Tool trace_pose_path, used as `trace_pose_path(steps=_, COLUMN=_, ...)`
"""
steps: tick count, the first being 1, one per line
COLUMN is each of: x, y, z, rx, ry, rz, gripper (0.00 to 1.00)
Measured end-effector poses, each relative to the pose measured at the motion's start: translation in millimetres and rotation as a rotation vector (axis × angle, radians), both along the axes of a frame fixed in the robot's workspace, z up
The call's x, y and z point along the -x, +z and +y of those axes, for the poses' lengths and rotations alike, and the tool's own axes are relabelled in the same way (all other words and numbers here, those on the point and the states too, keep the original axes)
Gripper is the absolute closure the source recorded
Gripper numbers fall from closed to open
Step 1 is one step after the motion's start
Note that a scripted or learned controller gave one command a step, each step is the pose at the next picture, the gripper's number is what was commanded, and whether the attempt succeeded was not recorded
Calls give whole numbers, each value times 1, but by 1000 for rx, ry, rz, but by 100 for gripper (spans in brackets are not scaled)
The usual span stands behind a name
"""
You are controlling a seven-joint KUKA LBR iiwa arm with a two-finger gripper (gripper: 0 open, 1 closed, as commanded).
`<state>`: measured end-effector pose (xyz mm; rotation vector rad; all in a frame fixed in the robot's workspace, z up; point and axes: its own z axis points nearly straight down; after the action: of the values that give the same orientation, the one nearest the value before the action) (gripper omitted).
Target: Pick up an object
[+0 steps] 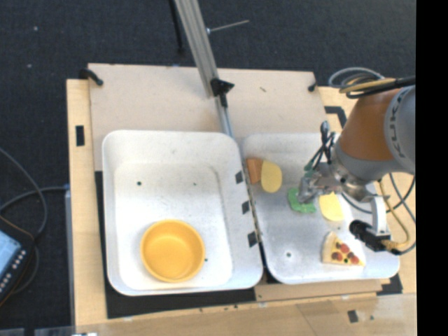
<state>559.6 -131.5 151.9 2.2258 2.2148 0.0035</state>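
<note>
Camera view: your gripper (309, 190) is hovering over a green piece (301, 203) at the right bin's (280, 257) centre; grip state unclear.

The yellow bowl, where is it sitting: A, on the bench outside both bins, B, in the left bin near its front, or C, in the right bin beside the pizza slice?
B: the yellow bowl rests on the floor of the left bin, toward its near edge.
</note>
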Motion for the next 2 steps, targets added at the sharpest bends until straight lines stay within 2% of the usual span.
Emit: trace_pose_path(steps=2, x=4, y=99, z=0, rx=2, ry=8, rz=-5, gripper=100)
